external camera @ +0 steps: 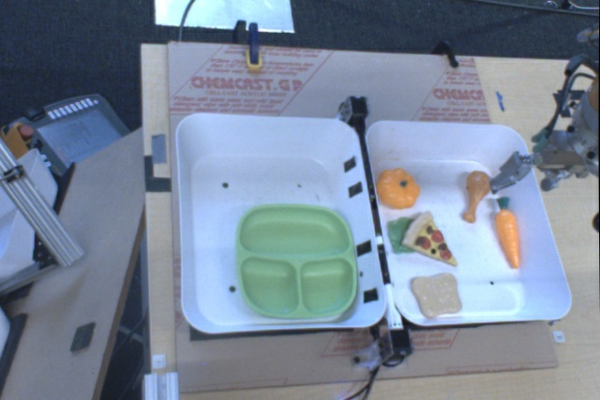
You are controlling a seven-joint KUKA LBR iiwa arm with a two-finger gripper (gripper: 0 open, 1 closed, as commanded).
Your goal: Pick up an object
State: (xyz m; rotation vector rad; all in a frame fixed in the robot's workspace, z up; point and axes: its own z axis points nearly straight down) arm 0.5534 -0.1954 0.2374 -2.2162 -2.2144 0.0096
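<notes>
The right bin (553, 295) holds several toy foods. An orange pumpkin (398, 188) sits at its left side, and a tan chicken drumstick (476, 194) stands near the middle back. A carrot (507, 237) lies at the right, with a pizza slice (427, 237) on a green leaf in the middle. Near the front lies a bread slice (437, 294). My gripper (513, 171) hangs over the bin's right back part, just right of the drumstick and above the carrot's top. Nothing is seen in its hold.
The left bin (206, 155) holds a green divided plate (297, 259) toward its front. A black clip strip (361, 173) joins the two bins. A grey side table (75, 295) with equipment stands at the left.
</notes>
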